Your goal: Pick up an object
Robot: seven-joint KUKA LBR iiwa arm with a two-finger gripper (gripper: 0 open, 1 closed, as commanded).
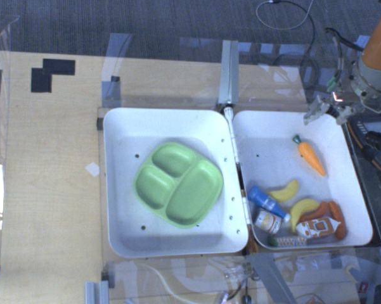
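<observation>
End effector (327, 108) above bin corner, carrot (312, 158) nearby below.

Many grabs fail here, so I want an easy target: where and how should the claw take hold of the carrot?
Grip the carrot across its thick orange middle, coming straight down. It lies flat and alone, apart from the pile, pointing slantwise, so close the fingers across its narrow width.

Pale green for the divided plate (179, 183) in the white left bin (123, 138); bright orange with a dark green top for the carrot (310, 156) in the white right bin (266, 132). Yellow for the two bananas (302, 209), blue with a white band for the bottle (265, 201), red-orange with a white label for the ketchup bottle (320, 225). Light wood for the bench (44, 189), with black blocks (51, 73) on it, and dark blue-grey for the floor (146, 8).
</observation>
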